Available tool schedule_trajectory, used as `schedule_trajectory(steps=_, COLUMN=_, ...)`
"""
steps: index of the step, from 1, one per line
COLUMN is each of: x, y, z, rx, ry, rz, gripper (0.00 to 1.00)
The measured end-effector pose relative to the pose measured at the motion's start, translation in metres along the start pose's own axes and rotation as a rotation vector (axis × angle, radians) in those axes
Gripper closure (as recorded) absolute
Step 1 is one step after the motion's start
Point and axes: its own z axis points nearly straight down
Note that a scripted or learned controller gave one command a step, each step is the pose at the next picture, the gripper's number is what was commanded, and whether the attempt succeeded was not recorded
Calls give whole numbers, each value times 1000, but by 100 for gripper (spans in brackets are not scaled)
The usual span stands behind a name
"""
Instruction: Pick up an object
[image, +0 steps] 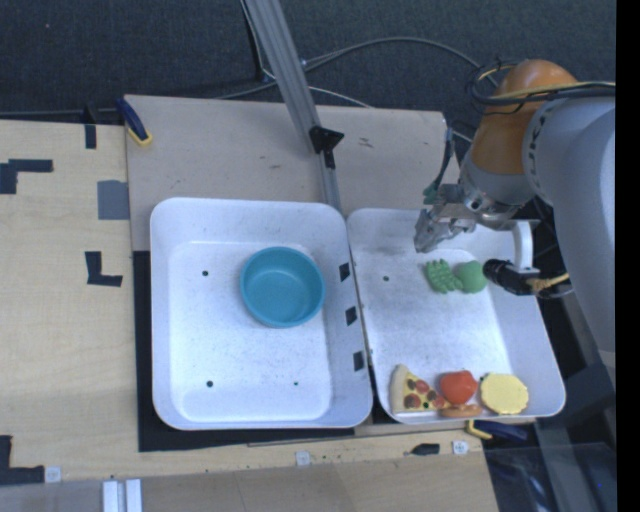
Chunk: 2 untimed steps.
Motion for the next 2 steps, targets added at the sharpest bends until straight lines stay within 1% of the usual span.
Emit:
schedule_trajectory(steps=1, x=-1, y=1, z=43, rx=0, ry=0, rz=0, gripper=0)
schedule_trajectory(steps=2, x=-1, y=1, z=60, rx=-4, ry=-1, rz=0, gripper=0)
